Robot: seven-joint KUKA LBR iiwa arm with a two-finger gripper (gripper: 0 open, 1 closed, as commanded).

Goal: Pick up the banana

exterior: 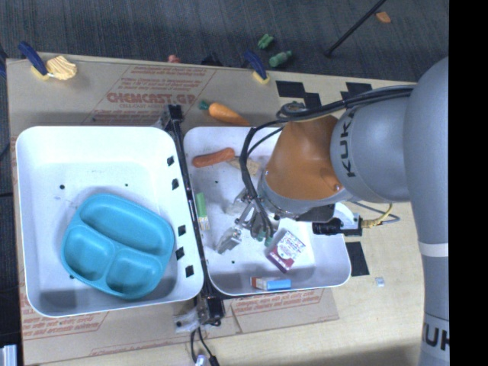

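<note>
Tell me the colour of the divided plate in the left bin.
Light blue divided plate, shown best in the camera view.

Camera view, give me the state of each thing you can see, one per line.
Gripper: low inside the right bin, fingers unclear.
Blue tray: flat in the left bin.
Hot dog: lying in the right bin.
Carrot: lying outside the bins.
Red packet: lying flat by the gripper.

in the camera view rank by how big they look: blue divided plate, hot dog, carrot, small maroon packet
1. blue divided plate, by far the largest
2. hot dog and carrot, too alike to rank
3. small maroon packet, slightly smaller
</note>
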